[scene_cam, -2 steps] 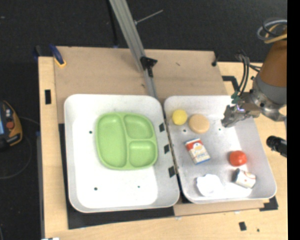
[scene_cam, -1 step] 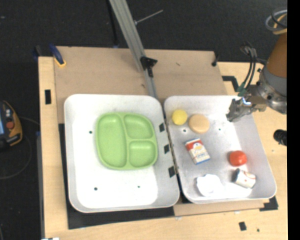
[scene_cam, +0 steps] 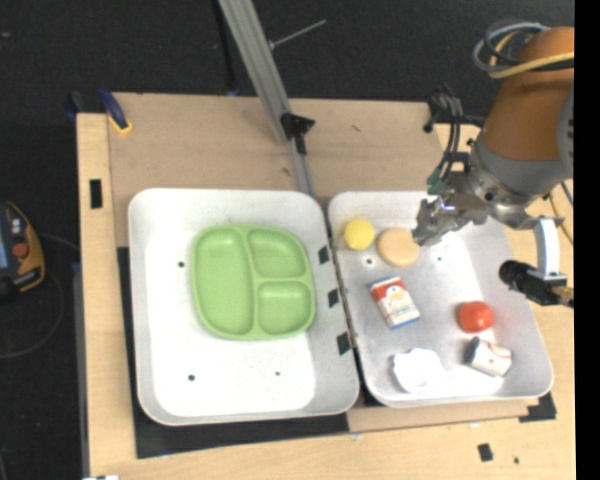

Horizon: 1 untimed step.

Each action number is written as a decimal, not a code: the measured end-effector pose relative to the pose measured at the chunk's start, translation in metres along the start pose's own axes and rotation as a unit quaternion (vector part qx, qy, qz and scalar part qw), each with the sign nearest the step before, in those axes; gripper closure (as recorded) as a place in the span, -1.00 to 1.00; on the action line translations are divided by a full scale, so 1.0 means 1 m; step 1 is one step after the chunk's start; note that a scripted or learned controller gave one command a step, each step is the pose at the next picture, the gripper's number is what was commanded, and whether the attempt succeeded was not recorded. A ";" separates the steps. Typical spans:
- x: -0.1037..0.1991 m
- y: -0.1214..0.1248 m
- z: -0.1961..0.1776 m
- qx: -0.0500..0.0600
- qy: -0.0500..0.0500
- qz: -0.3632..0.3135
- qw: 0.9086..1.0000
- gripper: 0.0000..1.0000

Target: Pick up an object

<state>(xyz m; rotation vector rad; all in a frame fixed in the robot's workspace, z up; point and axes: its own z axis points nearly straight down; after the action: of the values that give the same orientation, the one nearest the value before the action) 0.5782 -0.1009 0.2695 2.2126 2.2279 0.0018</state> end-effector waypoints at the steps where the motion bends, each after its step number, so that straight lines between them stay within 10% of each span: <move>1: 0.052 0.011 -0.005 0.000 0.000 0.000 1.000 1.00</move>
<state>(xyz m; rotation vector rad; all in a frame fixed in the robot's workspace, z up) 0.5891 -0.0490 0.2743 2.2123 2.2282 0.0029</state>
